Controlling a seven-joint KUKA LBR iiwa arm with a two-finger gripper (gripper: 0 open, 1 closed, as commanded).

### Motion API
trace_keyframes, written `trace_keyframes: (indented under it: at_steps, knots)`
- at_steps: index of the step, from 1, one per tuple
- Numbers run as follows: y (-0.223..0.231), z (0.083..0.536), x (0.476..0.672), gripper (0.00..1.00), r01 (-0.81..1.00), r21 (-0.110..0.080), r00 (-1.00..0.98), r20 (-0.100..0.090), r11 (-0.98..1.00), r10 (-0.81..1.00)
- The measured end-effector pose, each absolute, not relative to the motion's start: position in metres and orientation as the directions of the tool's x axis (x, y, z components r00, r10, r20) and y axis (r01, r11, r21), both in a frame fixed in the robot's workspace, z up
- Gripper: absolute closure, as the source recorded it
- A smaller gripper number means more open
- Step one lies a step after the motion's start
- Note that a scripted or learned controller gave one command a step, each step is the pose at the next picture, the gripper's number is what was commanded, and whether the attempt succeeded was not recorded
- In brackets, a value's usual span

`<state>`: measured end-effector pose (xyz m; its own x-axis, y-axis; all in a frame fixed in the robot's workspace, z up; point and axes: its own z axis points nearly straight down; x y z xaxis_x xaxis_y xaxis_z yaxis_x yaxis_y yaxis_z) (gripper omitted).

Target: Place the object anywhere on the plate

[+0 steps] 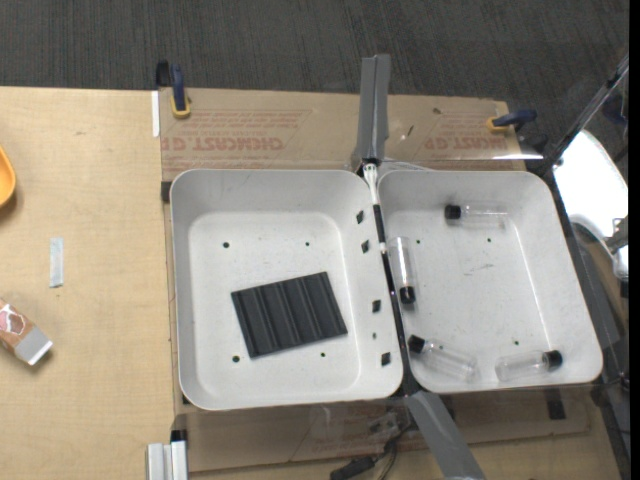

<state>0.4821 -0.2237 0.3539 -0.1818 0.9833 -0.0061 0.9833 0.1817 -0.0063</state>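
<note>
A dark grey ribbed rectangular plate (290, 313) lies flat in the left white bin (200, 268), a little below its middle and slightly turned. The right white bin (560, 268) holds several clear plastic tubes with black caps. One tube (475, 211) lies near the bin's back. Another tube (402, 266) rests along the left wall. Two more lie at the front, one tube (438, 357) at the left corner and the other tube (525, 365) at the right corner.
Both bins sit on brown cardboard (260, 138) held by clamps (178, 96) at the back. On the wooden bench to the left are an orange object (5, 178), a small grey strip (56, 263) and a wrapped packet (22, 334). A white shape (595, 183) stands at the right.
</note>
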Motion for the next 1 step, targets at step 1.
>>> trace_keyframes:
  at_steps: [1]
  knots:
    - [-0.2242, 0.3619, 0.4831, 1.0, 0.983, -0.007, -0.184, -0.007, 0.183, 0.983]
